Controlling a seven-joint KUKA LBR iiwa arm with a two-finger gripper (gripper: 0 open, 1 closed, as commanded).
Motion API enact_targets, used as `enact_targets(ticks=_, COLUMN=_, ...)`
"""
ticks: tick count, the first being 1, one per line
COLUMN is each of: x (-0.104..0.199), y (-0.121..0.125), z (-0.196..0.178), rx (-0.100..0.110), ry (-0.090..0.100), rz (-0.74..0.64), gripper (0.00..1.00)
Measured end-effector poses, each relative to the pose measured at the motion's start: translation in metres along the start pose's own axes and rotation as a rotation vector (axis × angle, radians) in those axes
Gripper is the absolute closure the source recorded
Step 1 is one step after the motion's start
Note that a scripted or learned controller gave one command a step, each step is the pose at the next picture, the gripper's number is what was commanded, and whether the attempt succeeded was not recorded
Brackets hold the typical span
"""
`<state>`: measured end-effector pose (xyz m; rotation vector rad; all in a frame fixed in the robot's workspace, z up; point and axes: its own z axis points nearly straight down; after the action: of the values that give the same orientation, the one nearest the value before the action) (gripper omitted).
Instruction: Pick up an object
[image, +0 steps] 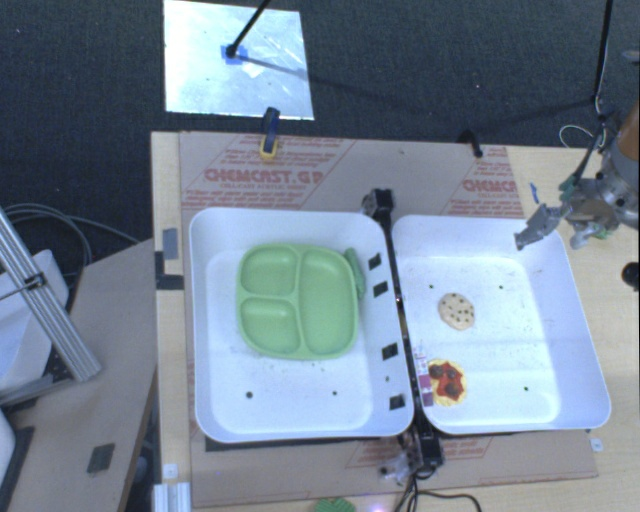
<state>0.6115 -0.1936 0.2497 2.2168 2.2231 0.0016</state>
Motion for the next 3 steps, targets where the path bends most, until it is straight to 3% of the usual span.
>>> enact_targets(ticks=1, x=0.028, y=0.034, z=0.042, rx=0.000, ry=0.001, rz=-0.005, gripper=0.00)
enact_targets(ticks=2, x=0.022, y=-0.023, z=0.094, rx=0.008, ry=0.002, rz=0.004, gripper=0.00)
enact_targets(ticks=3, x=0.041, y=0.021, z=0.168, rx=-0.001, ry=0.000, rz=-0.004, gripper=0.00)
